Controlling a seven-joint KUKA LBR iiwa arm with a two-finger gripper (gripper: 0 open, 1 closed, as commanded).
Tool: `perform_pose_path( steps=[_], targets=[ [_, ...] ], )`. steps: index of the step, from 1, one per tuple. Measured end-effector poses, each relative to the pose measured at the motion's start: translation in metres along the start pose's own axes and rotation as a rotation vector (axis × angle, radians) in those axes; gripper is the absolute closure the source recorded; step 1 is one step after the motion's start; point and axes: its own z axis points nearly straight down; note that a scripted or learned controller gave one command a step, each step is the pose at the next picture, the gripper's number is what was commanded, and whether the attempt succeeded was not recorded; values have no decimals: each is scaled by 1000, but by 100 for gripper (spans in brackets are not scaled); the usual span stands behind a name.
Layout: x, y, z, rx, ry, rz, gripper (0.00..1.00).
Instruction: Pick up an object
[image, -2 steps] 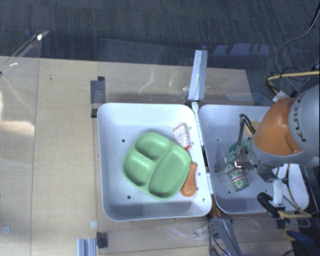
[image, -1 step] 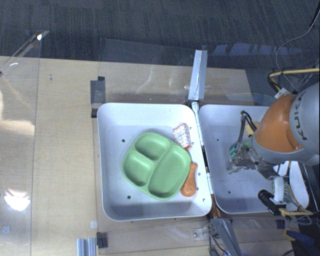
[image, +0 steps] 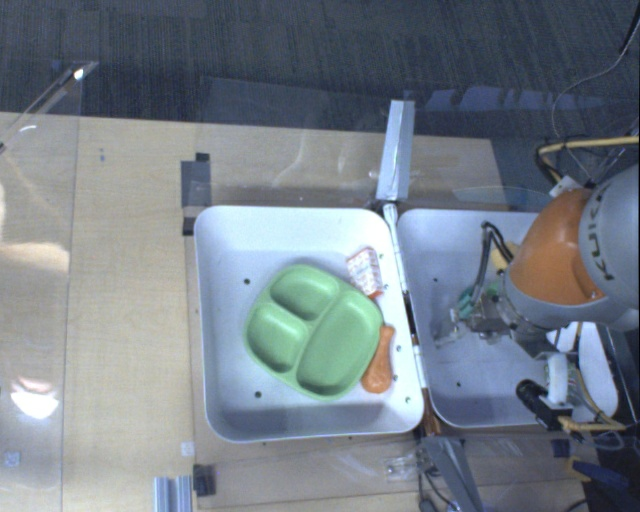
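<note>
- Green divided plate lies in the left bin, with an orange piece touching its right edge and a small red-and-white packet just above it.
- We see the gripper low over the right bin, so every object lies to its left, across the wall between the two bins.
- The orange piece is nearest, and its long axis runs almost up-down in the view.
- Whether the gripper is spread or pressed together, we cannot tell.
</note>
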Motion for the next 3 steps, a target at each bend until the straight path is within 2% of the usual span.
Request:
perform_pose_path(
  steps=[1,2,3],
  targets=[
    [-60,32,-71,17,0,-1,0],
    [-19,86,12,6,-1,-3,0],
    [-17,89,2,3,-1,-13,100]
  ],
)
